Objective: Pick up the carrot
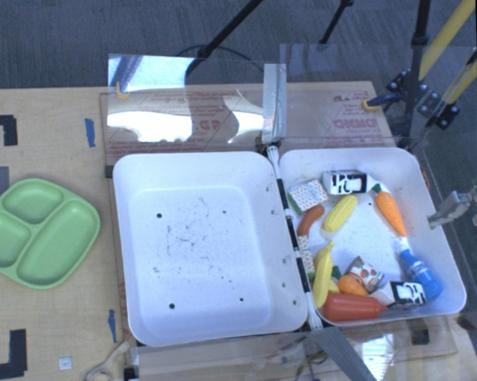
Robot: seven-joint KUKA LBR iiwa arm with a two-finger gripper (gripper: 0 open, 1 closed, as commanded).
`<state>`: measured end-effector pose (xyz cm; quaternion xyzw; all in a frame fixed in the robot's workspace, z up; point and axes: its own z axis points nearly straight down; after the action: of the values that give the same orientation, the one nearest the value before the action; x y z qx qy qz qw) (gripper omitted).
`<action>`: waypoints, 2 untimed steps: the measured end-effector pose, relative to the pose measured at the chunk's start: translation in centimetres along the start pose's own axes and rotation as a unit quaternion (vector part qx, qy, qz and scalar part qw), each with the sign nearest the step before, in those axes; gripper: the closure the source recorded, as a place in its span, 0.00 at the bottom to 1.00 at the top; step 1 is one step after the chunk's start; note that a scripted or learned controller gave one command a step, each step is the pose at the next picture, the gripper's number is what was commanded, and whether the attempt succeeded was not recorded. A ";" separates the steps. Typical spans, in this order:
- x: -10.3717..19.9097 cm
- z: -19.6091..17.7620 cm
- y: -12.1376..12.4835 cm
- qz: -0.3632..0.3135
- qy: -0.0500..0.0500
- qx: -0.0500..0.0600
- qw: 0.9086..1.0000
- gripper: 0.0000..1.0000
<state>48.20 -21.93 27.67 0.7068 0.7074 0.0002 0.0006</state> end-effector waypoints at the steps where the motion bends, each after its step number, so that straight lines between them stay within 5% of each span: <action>1: -0.2 10.7 -0.2 -0.294 0.001 0.000 0.956 0.00; 2: 5.3 14.6 -0.2 -0.429 0.001 0.000 0.903 0.00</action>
<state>48.02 -16.66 13.04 0.3347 0.9423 0.0009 -0.0002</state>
